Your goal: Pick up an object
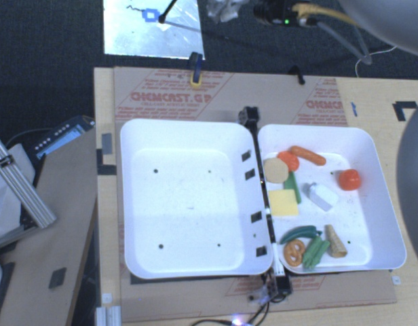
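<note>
Several small objects lie in the white bin (pixel 384 202) at the lower right of the frame: a red ball (pixel 349 179), a yellow square (pixel 283 202), a white block (pixel 322 197); the grey arm (pixel 378 5) looms at the upper right, well apart from them. Whether the hand is clenched or released, I cannot tell.

Two white bins (pixel 188 131) on a tan board printed with red lettering (pixel 172 95). Contents of the right-hand bin: orange sausage (pixel 308 155), red tomato (pixel 349 179), yellow cheese square (pixel 283 203), beige round (pixel 276 170), white block (pixel 322 197), green pods (pixel 316 250), brown pretzel (pixel 294 251). Surrounding floor dark blue-grey (pixel 46 46).
</note>
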`<state>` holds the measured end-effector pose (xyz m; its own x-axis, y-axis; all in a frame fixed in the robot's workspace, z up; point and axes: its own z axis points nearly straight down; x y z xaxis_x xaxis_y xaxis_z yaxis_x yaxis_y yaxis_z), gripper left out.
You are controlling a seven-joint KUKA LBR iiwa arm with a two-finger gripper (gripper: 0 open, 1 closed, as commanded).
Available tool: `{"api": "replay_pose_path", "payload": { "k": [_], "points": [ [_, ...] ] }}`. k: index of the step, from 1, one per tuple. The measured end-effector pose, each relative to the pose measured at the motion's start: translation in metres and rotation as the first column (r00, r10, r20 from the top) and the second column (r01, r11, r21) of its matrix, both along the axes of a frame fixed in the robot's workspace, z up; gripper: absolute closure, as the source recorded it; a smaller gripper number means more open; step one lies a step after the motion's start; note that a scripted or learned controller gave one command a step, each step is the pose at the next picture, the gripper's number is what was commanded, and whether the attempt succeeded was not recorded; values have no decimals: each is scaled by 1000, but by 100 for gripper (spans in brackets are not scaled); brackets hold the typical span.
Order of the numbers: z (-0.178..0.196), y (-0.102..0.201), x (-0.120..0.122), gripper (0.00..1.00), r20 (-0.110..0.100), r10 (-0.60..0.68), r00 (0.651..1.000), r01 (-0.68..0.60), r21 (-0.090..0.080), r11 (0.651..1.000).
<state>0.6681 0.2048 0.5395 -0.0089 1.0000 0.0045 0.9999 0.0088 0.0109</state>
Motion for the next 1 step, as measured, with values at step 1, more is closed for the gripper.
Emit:
{"api": "replay_pose_path", "payload": {
  "k": [1],
  "points": [
    [-2,16,-90,100,-8,1,1000,-2,-1,1000]
  ]
}}
